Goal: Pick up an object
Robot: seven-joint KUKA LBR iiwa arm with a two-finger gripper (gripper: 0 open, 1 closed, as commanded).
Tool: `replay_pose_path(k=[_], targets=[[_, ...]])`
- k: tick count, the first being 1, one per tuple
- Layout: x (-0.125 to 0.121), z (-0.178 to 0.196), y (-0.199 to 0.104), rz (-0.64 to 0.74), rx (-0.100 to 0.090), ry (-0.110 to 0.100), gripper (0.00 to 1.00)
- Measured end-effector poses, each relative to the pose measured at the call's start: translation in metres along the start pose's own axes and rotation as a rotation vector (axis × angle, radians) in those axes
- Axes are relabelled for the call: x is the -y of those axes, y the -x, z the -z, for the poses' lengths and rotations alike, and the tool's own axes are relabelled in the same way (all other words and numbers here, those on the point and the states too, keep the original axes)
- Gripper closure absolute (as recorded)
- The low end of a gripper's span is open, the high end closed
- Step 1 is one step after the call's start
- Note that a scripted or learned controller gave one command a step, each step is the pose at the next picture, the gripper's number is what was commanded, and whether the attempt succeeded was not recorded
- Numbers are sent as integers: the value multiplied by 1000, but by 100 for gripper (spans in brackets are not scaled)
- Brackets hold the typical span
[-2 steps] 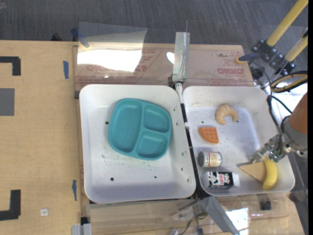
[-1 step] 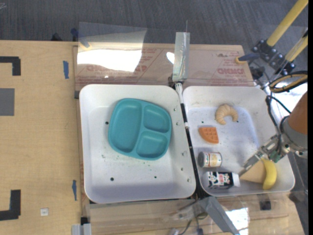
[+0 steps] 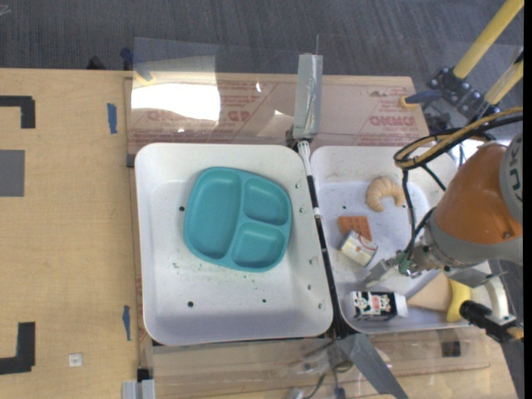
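Near right bin's front, bottle (image 3: pixel 378 304) lying crosswise, cap rightward

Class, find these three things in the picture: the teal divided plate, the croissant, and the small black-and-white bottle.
Teal divided plastic plate (image 3: pixel 218 214): camera view, left bin, on its large compartment.
Tan croissant (image 3: pixel 384 193): camera view, right bin, on its curved middle.
Small black-and-white bottle (image 3: pixel 373 304): camera view, right bin, on its label.

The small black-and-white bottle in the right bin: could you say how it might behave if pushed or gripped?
The bottle lies on its side by the bin's near wall, so a push would probably roll it. It looks small, likely light. Its smooth rounded body may slip between fingers.
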State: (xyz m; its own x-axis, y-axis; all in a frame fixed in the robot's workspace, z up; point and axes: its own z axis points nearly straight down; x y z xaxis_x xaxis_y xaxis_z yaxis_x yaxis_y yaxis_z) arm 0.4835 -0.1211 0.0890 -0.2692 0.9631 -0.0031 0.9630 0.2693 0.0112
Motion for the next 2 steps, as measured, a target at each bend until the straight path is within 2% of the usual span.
replay_pose_path(k=[1,2], targets=[[-10,0,-4,-355,5,3,0],[-32,-1,-19,-742,6,0,0]])
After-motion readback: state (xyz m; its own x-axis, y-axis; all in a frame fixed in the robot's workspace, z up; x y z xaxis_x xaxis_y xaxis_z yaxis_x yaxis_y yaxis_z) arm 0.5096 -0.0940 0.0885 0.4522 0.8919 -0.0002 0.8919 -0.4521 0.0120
